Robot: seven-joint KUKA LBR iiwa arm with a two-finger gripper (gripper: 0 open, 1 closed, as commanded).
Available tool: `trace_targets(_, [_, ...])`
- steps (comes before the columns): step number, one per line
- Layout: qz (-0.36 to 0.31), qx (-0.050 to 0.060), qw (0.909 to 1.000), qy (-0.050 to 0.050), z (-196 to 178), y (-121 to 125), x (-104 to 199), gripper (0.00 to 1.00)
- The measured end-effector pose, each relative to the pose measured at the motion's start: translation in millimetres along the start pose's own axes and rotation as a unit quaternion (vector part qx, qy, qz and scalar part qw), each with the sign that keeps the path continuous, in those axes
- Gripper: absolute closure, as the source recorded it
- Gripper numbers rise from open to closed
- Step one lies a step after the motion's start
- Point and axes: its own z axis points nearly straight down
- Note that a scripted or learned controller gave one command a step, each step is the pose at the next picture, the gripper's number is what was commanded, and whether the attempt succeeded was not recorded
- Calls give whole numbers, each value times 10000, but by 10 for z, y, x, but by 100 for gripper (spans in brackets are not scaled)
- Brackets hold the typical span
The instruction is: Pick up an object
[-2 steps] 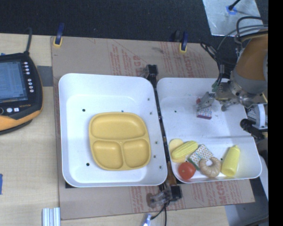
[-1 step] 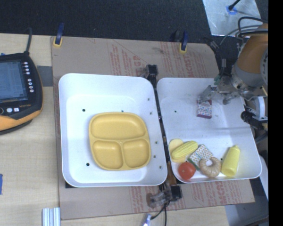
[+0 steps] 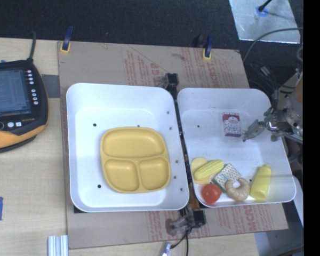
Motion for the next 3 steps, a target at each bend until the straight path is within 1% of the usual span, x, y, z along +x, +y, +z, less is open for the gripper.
trace_targets(1, [-17,9,10000,-1,686,680,383,0])
trace_targets(2, [-23,-6,10000,-10,564,691,367,100])
trace_targets(3, [-7,-8,10000,9,-217,1082,1081,100])
